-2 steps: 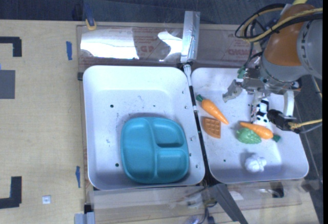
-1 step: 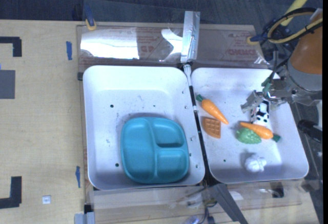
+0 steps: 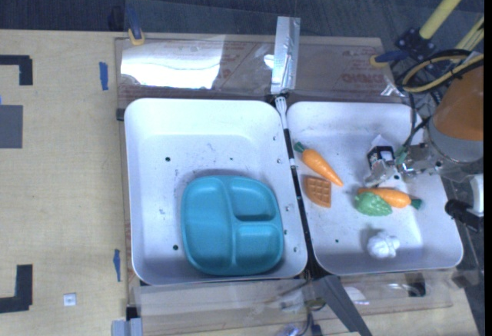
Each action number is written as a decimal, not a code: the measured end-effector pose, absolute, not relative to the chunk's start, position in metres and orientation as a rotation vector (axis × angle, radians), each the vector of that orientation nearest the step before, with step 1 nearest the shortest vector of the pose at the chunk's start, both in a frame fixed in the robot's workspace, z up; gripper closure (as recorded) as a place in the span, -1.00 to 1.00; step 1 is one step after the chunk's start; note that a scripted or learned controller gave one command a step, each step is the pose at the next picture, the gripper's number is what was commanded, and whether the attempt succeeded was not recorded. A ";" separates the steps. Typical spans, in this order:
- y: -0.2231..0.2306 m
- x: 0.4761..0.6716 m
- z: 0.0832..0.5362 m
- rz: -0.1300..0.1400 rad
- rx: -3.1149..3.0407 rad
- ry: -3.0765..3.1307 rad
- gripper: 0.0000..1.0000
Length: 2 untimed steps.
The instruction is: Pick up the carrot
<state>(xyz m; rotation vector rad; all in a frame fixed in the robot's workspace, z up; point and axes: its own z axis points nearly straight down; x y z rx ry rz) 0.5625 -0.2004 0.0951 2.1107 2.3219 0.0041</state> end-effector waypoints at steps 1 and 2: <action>-0.211 0.528 0.089 0.022 1.955 2.457 -1.00; -0.198 0.482 0.087 0.005 1.955 2.453 -1.00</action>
